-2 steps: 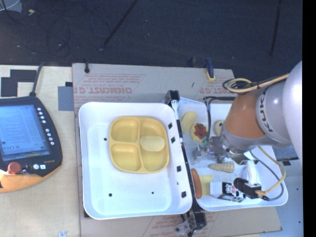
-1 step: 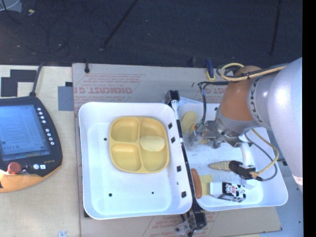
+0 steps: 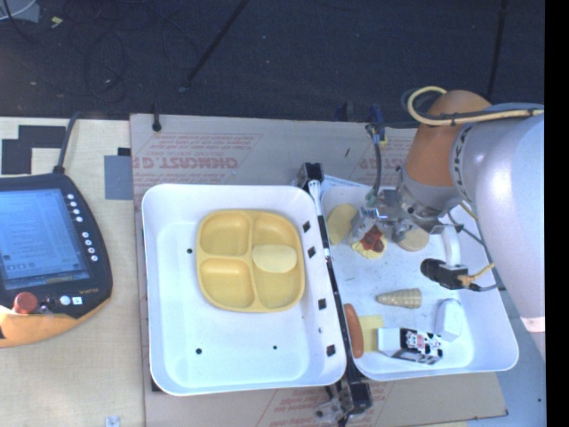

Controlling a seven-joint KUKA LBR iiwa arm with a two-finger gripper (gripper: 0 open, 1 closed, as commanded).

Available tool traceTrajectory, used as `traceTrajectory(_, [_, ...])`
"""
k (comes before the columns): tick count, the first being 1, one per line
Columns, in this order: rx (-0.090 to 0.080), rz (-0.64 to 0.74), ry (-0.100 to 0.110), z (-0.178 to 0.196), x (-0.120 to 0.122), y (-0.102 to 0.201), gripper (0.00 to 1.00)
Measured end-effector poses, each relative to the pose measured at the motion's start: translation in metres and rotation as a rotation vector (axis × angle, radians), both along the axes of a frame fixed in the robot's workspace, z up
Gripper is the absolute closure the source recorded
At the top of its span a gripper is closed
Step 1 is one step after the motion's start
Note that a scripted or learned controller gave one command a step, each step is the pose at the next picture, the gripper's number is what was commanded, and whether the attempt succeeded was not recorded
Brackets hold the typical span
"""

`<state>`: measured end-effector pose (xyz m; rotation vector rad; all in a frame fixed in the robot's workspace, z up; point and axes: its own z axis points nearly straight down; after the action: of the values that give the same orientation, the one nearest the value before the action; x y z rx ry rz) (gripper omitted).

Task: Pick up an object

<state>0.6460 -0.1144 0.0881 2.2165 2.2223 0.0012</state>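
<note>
My gripper (image 3: 377, 223) hangs low over the back of the right bin (image 3: 498, 350), just above a small red and yellow toy (image 3: 371, 245). A yellow rounded piece (image 3: 340, 223) lies to the left of the gripper, and a tan round piece (image 3: 413, 238) sits to its right. Further forward in the same bin are a tan cone (image 3: 400, 299), a hot dog (image 3: 354, 329), a white object (image 3: 449, 318) and a black and white packet (image 3: 415, 344).
The left bin (image 3: 169, 327) holds a yellow divided plate (image 3: 222, 283) with a pale yellow slice (image 3: 275, 258) in its upper right compartment. A tablet pendant (image 3: 44, 243) lies on the bench at far left. The arm (image 3: 498, 194) covers the right bin's back right corner.
</note>
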Motion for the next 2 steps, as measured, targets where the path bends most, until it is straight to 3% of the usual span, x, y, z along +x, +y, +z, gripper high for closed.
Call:
traceTrajectory(1, [0.0, 0.004, -0.001, 0.015, 0.0, 0.001, 1.0])
traceTrajectory(2, [-0.002, -0.006, 0.001, 0.042, -0.002, -0.082, 1.0])
